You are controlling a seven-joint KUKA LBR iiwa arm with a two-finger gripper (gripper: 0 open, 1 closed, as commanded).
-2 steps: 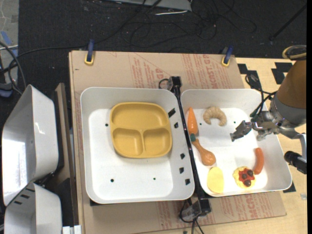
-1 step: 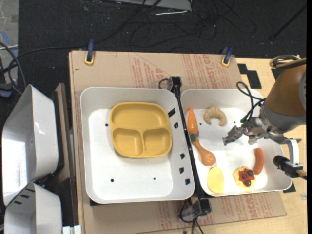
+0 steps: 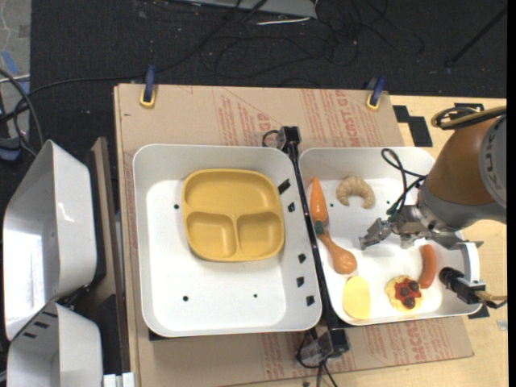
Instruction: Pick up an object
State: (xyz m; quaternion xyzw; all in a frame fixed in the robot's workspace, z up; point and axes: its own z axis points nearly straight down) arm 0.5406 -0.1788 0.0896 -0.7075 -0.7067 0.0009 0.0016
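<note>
My gripper [image 3: 373, 236] hovers in the middle of the right bin [image 3: 419, 161], reaching in from the right on the grey arm with its orange band [image 3: 459, 164]. Around it lie several toy foods. A croissant [image 3: 355, 190] is just above it, and an orange carrot [image 3: 318, 201] lies along the bin's left wall. A tan drumstick-like piece [image 3: 339, 253] sits to its lower left. A red sausage [image 3: 427, 265] is to its lower right. Nothing shows as held by the gripper.
A yellow oval piece [image 3: 356, 297] and a small tart with red topping [image 3: 405, 292] lie near the right bin's front wall. The left bin [image 3: 161, 289] holds a yellow divided plate [image 3: 234, 214]. Cables run along the divider [image 3: 302, 216] between the bins.
</note>
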